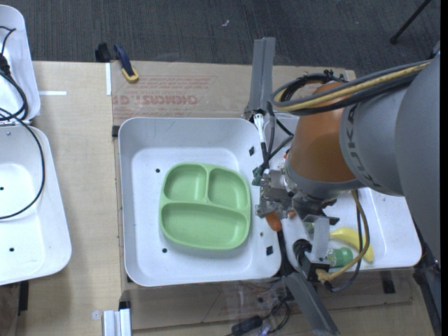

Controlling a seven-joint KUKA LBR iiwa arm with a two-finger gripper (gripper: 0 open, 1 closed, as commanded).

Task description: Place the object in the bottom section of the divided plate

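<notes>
1. The divided plate (206,207) is pale green, rounded-rectangular, with three sections: two small ones along its far side and one long one on its near side. It lies flat in the left bin (140,159), slightly turned.
2. A small orange object (273,222) shows just beside the plate's right edge, by the bins' shared wall, partly hidden under the wrist.
</notes>
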